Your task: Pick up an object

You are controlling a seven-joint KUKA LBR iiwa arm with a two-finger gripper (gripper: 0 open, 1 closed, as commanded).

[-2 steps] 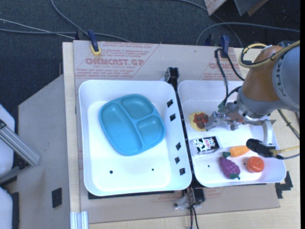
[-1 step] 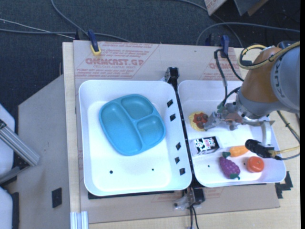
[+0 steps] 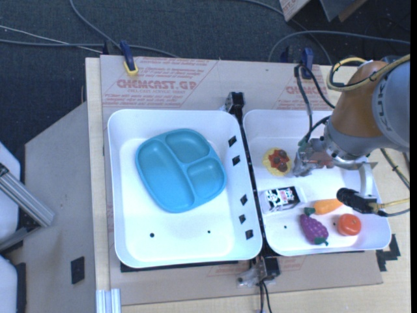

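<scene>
Camera view shows the hand [image 3: 303,166] low in the right bin [image 3: 277,240], just beside the yellow-and-red toy [image 3: 277,161]; its grip seems unreadable. An orange carrot [image 3: 325,207] lies lengthwise left-right, tip pointing left.

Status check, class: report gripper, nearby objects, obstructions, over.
Gripper low in right bin, holding nothing visible. Pizza toy just beside it. Milk carton, carrot nearby.

The light is bright and even. The white bins [image 3: 124,194] shine almost too white. Soft shadows fall toward 6 o'clock. The arm [image 3: 374,109] at 3 o'clock looks a little blurry.
</scene>
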